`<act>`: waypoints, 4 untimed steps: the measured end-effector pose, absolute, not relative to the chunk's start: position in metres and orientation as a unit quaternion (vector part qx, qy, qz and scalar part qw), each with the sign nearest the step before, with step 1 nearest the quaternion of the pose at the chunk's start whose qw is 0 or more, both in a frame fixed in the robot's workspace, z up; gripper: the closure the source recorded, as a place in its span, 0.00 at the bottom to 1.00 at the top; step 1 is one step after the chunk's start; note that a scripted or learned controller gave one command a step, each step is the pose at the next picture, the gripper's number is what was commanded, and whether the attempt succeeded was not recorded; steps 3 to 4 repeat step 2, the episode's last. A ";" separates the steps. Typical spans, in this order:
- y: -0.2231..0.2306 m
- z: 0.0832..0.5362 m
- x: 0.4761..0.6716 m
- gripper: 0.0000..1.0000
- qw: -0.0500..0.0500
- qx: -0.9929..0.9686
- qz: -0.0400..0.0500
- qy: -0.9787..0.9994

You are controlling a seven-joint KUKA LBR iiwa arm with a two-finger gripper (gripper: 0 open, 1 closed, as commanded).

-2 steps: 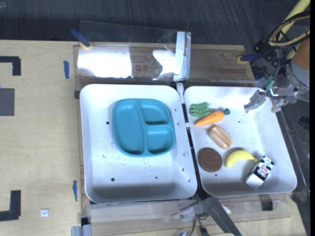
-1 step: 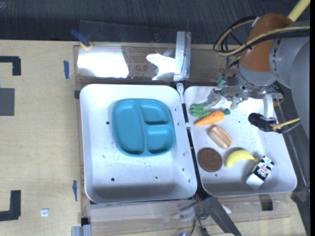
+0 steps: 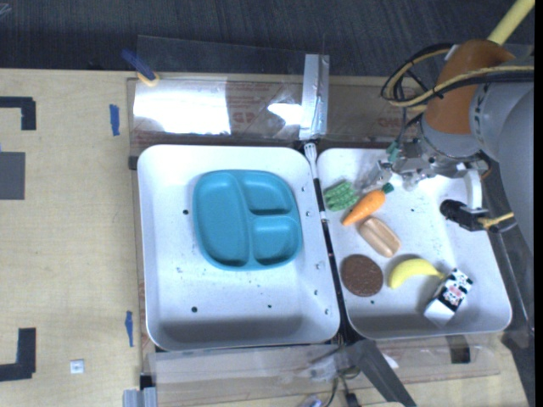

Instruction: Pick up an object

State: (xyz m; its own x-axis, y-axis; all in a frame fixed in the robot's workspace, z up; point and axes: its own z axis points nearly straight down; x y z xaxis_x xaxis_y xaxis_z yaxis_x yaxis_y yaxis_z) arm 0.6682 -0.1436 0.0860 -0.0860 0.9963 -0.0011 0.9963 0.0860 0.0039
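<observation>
Two bins (image 3: 161,227) — six items, one tray (image 3: 248,219).

Your arm (image 3: 501,117) comes in from the right edge of the view, its grey body large and near the camera at the upper right, with the orange band (image 3: 462,91) just above the wrist. Black and yellow cables loop around that band. From there the wrist angles down and to the left, ending in the hand (image 3: 397,166), which hangs low with its tip pointing left. At this slant the hand looks small and blurred.
</observation>
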 end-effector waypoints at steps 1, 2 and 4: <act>-0.143 0.097 0.670 1.00 0.004 0.675 0.002 0.737; -0.143 0.096 0.670 0.00 0.003 0.675 0.001 0.738; -0.143 0.096 0.670 0.00 0.003 0.675 0.001 0.738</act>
